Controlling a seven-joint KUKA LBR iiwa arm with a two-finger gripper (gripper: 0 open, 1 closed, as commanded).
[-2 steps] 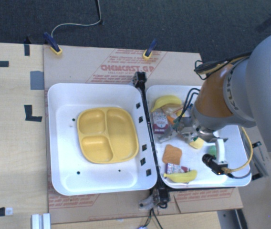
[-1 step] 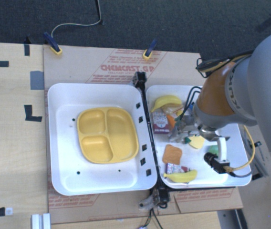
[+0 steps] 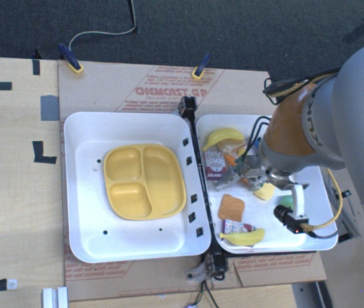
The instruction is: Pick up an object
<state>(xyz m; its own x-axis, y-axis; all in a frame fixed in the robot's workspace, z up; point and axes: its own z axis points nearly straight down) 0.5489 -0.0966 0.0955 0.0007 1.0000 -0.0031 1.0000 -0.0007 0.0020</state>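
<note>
A brown cardboard sheet (image 3: 163, 88) covers the table (image 3: 15, 172), and two smooth white bins sit on it side by side: the left bin (image 3: 79, 191) holds one yellow plastic plate (image 3: 145, 180) with three sections. The right bin (image 3: 316, 239) holds two yellow bananas (image 3: 224, 136) (image 3: 245, 237), one orange sponge square (image 3: 232, 206), two small packets (image 3: 215, 164) (image 3: 236, 226) and one pale yellow lump (image 3: 264, 192). The grey arm's claw (image 3: 249, 172) is down in the right bin among these things by the pale lump, and I cannot tell if it is wide, narrow or holding anything.
</note>
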